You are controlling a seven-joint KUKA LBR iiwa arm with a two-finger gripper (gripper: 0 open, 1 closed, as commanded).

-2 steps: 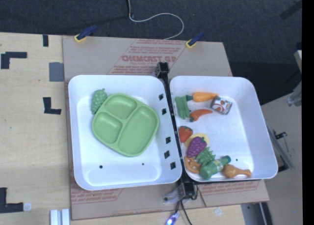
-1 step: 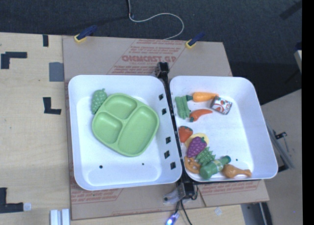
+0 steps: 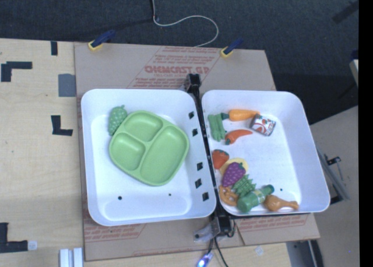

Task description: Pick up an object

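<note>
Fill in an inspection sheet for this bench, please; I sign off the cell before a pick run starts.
Surface: cardboard sheet on a wooden bench, bearing two white bins.
Job's things: right bin holds toy foods along its left side, including a carrot, a small can and purple grapes.
Clutter: left bin holds a green divided plate with a green toy at its upper-left edge.
Grippers: nothing seen.
Cables: white cable looping above the bench.
Surroundings: dark carpet.
</note>
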